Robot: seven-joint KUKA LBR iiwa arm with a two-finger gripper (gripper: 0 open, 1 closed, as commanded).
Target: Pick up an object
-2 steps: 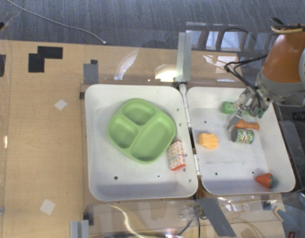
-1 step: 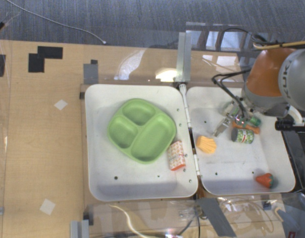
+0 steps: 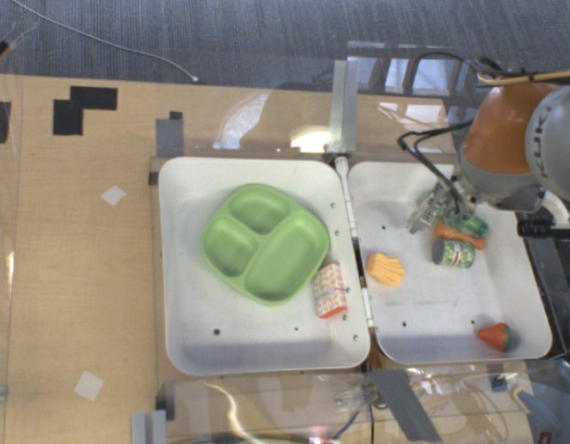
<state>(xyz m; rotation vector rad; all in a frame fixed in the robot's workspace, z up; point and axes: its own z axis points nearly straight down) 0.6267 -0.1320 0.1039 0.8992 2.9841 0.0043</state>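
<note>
**Claw down in the right bin, over the can cluster**

My arm, grey with the orange band, comes in from the right side and drops into the right shallow white bin. My two-finger gripper sits low in the upper half of that bin. Grip state: cannot tell, the wrist blocks most of the view.

Everything below is placed relative to the small green-labelled can:

- Can lies on its side near the middle of the right bin.
- Orange carrot-shaped toy: touching or just above the can, on its upper edge. My gripper is just above and slightly left of both. Contact cannot be made out from this angle.
- Small teal-green piece: just above-right of the can, beside the carrot toy. Too small to identify.
- Yellow ridged wedge-shaped toy: left of the can, near the divider between the bins, apart from the can.
- Red strawberry-like toy with a green top: below-right of the can, near the bin's lower right corner, well apart.
- Green three-compartment plastic plate: far left of the can, in the left white bin.
- Red-and-white patterned packet: left of the can, in the left bin, touching the plate's lower right edge.
</note>
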